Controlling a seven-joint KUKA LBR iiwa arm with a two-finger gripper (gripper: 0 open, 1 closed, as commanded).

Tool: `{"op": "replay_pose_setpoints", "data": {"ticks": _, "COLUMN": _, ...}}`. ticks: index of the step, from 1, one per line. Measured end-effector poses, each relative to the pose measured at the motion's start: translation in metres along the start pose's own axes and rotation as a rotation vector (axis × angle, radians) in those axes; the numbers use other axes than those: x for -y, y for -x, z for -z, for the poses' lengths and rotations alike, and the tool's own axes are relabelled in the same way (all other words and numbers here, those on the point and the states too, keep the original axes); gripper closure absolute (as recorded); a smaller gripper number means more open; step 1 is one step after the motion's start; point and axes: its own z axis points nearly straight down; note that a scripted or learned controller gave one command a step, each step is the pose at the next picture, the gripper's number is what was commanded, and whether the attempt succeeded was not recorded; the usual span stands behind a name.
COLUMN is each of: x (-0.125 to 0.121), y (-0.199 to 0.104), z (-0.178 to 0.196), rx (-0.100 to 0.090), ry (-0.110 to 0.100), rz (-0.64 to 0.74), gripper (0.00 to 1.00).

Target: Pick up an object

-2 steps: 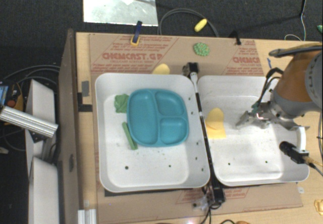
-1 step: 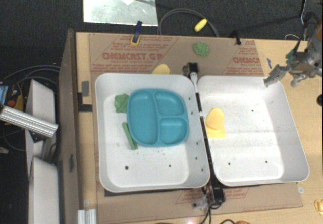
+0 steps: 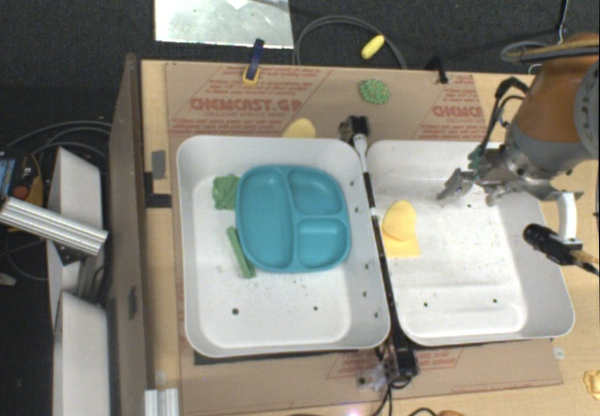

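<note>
Camera view: end effector (image 3: 472, 182) open, grasping nothing, at two o'clock from yellow rounded plastic piece (image 3: 400, 228); arm cut off.

I'm seeing the tool (image 3: 472, 185) hanging over the right bin (image 3: 469, 311), spread open, near a yellow object (image 3: 400, 229) lying by the bin's left wall. A blue divided plate (image 3: 292, 217) is sitting in the left bin (image 3: 272, 325).

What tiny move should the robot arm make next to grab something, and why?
Probably slide the gripper toward the camera view's left and lower, over the yellow rounded object. That object lies in the right-hand white bin near its left wall, closest to the gripper, which now hangs above the bin's upper part, holding nothing.
</note>
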Motion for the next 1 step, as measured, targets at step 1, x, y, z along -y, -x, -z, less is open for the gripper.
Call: {"op": "replay_pose_setpoints", "data": {"ticks": 1, "x": 0.0253, "y": -0.0584, "z": -0.079, "rx": 0.002, "ry": 0.007, "rz": -0.001, "gripper": 0.0}}
